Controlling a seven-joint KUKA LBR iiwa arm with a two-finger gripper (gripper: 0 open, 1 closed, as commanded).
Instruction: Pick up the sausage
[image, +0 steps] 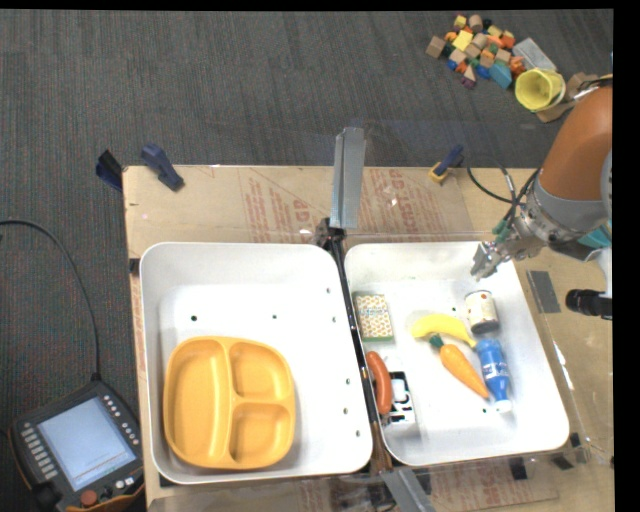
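I see the sausage (380, 381) lying by the right bin's (540, 425) left wall, well apart from my gripper (487, 260), which hovers over the far right corner; I cannot tell its opening.

Open white floor across the far half of the right bin (430, 262), from the dividing wall to the gripper (487, 260) at the far right corner. Crowded near half: sausage (380, 381) pressed against the left wall, black-and-white card (398, 397) touching its right side, patterned box (374, 317) just beyond. Narrow bare lane right of the card, then banana (441, 326), carrot (463, 368), blue bottle (493, 372) and small can (482, 311) bunched together. Left bin (240, 275) bare along the far side, yellow divided plate (231, 402) filling the near-left part.
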